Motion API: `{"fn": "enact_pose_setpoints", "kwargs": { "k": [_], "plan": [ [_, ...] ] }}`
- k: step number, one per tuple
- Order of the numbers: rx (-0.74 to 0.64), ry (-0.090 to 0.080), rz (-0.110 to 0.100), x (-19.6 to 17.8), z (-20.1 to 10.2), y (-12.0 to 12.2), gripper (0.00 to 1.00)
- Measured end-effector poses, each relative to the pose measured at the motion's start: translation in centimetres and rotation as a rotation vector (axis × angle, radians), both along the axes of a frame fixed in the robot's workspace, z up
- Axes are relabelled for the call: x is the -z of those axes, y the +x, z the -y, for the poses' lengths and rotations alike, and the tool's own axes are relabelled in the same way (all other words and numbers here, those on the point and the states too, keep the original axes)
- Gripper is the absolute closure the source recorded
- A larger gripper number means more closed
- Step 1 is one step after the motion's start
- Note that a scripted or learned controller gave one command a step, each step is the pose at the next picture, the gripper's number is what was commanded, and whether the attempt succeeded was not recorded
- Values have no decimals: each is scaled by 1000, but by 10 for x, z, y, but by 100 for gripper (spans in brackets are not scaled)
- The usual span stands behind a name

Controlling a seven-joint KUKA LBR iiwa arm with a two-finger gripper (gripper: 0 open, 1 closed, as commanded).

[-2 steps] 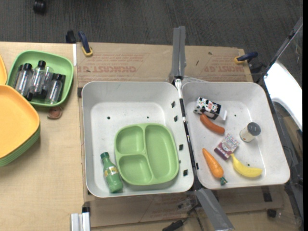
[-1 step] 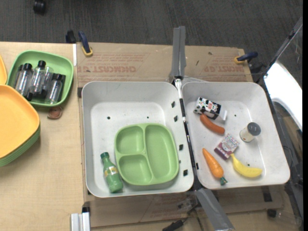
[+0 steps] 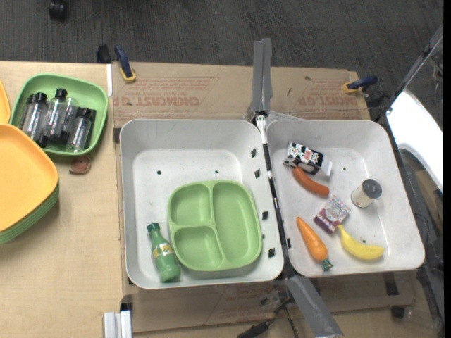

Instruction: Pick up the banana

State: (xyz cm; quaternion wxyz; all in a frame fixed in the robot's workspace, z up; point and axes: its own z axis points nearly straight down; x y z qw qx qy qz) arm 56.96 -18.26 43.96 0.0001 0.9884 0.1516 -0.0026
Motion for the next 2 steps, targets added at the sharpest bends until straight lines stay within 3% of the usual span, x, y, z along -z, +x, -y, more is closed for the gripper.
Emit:
{"fn": "enact_pose_setpoints", "kwargs": {
  "k": [1,2],
  "plan": [
    [92,0,0,0,-7,24,100],
    [100,0,0,0,7,65,100]
  ]
}}
